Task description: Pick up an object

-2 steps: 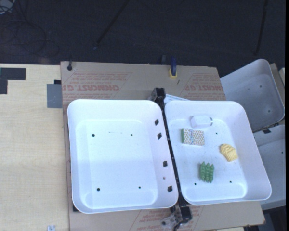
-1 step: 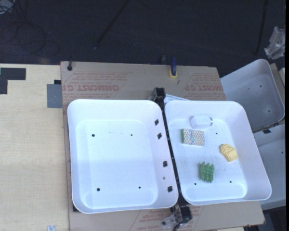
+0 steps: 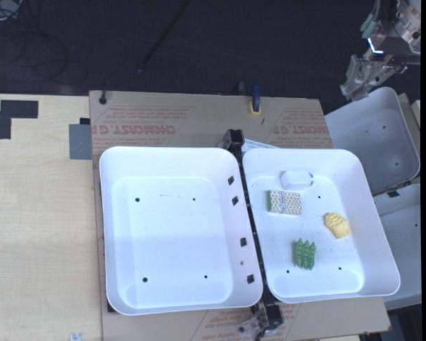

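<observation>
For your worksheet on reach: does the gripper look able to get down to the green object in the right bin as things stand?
Probably yes. The gripper hangs beyond the right bin, and the green object lies uncovered, apart from the yellow object.

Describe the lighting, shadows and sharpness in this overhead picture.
Camera view: even, bright light on both bins, the left bin nearly washed out; soft shadows along its inner walls; the background above the bench is almost black; the gripper at the upper right looks soft and dim; the green toy and yellow toy read slightly blurred.
</observation>
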{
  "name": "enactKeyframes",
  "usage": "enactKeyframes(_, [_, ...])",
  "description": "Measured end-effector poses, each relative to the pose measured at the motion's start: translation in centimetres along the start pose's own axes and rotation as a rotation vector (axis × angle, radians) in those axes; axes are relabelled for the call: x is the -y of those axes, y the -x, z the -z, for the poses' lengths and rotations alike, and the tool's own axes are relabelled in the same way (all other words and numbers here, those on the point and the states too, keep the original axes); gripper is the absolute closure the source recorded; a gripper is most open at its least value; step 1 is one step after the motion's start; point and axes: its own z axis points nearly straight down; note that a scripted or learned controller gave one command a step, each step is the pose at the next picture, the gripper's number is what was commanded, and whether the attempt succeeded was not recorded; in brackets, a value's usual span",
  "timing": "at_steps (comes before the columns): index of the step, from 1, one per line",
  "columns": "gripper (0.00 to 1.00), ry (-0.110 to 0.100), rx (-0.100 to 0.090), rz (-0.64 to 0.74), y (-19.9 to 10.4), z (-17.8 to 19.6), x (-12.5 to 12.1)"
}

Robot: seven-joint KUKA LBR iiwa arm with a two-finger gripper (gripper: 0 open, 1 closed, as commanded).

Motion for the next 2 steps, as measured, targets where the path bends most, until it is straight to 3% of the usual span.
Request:
enactKeyframes(1, [1.00,-0.002,0.001,-0.002,-6.3,-5.9,0.0])
enactKeyframes(2, [1.00,0.008,0.000,0.004,-17.1,-1.3,1.1])
